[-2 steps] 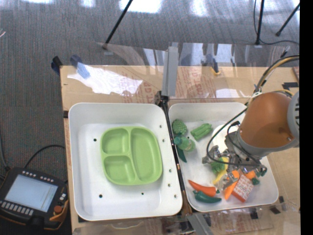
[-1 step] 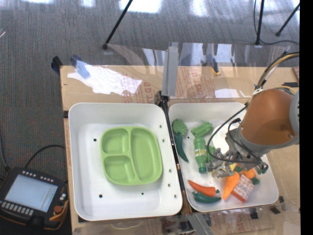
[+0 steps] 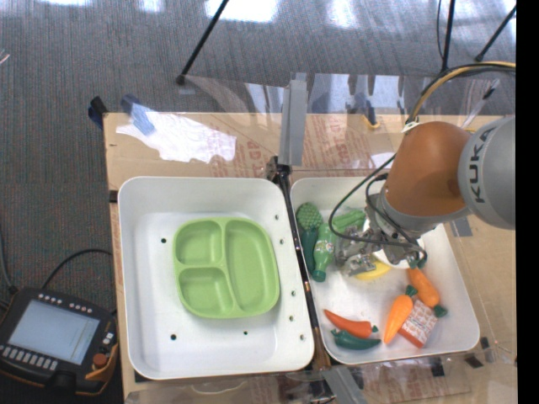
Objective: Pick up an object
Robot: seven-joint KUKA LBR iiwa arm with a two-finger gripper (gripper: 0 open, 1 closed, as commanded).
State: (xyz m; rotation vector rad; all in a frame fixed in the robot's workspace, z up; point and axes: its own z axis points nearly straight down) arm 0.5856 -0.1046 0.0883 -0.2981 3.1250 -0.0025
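Down in the right-hand shallow white bin (image 3: 459,301) was where my two-finger metal gripper (image 3: 364,257) sat, low among the toy food, with the grey arm and its orange wrist band (image 3: 425,175) leaning over it from the right. Whether it was wide, narrow or closed on anything I could not tell, because the wrist and the cables hid that part from the camera.

Directly beside it lay a small yellow plastic piece (image 3: 376,269), half tucked under the tool, which I judged the likeliest target. A dark green plastic bottle shape (image 3: 321,255) and a green corn cob toy (image 3: 309,217) lay close on its left, against the bin wall. Two orange plastic carrots (image 3: 424,286) (image 3: 397,316) rested nearer the front, one touching a small red and white packet (image 3: 418,326). A red chilli toy (image 3: 352,322) lay over a dark green pepper (image 3: 355,340) at the front edge.

Such crowding was probably why I had come in steeply from above: a slanted approach would have knocked the neighbours.

In the left-hand white bin (image 3: 139,310) sat a light green divided plastic plate (image 3: 226,268), well apart from my work. Crumpled clear plastic film (image 3: 181,137) lay on the bench behind.
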